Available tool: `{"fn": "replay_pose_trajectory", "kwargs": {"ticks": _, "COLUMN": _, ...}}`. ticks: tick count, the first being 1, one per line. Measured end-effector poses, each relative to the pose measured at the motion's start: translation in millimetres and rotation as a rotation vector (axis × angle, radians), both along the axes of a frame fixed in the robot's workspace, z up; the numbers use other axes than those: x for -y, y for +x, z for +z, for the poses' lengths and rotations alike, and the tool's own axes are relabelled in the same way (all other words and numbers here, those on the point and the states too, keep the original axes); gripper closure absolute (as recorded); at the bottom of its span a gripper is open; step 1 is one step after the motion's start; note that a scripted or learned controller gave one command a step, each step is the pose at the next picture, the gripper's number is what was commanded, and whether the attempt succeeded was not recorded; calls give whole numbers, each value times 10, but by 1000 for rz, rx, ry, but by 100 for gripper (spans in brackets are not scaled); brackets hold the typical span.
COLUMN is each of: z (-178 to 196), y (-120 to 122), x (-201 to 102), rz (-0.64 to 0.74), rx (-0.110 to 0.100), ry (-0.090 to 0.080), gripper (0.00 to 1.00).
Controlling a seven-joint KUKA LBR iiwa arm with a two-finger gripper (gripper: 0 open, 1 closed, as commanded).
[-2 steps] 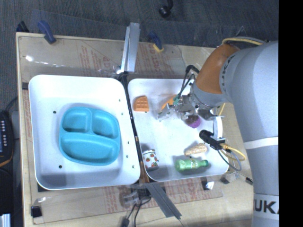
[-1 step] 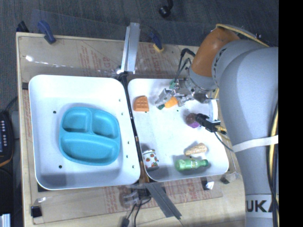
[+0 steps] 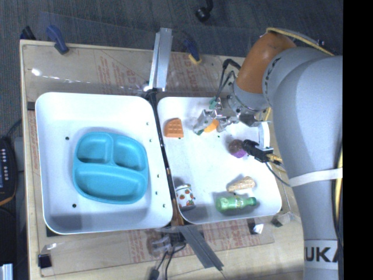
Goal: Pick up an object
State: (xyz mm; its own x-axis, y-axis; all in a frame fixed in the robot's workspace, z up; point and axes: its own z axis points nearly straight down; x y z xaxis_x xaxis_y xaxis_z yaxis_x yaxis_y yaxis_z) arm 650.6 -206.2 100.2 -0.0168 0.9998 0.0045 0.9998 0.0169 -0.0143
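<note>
Rig: grey arm with orange band reaches in from the right, over the right bin (image 3: 175, 206).
Gripper: gripper (image 3: 208, 121) sits low in the far part of the right bin, its fingers closed around a small orange and green piece (image 3: 211, 125) (carrot-like, I judge; too small to be sure).
Held thing, position: the piece lies between the fingertips, at or just above the bin floor; whether it is lifted clear I cannot tell.
Neighbours: an orange waffle-like block (image 3: 173, 128) is just left of the gripper, apart from it; a dark purple item (image 3: 236, 148) lies to the right and nearer.
Near end of right bin: a tan bread-like piece (image 3: 241, 185), a green bottle (image 3: 235, 203) on its side, and a small patterned can (image 3: 185, 196) by the left wall.
Left bin: left bin (image 3: 52, 115) bears a blue divided plate (image 3: 111, 167), well apart from the action.
Step in hand: grasp made, lift pending (judgement).
Next move calls for: a straight rise, grip kept firm, clear of the waffle-like block and the far wall; a small piece pinched at the tips could slip.
</note>
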Motion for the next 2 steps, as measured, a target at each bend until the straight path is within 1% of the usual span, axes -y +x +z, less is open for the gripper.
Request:
{"fn": "replay_pose_trajectory", "kwargs": {"ticks": 1, "z": 1086, "y": 66, "x": 43, "rz": -8, "rx": 15, "ry": -5, "gripper": 100}}
{"fn": "replay_pose_trajectory", "kwargs": {"ticks": 2, "z": 1083, "y": 66, "x": 39, "rz": -7, "rx": 14, "ry": -5, "gripper": 0}}
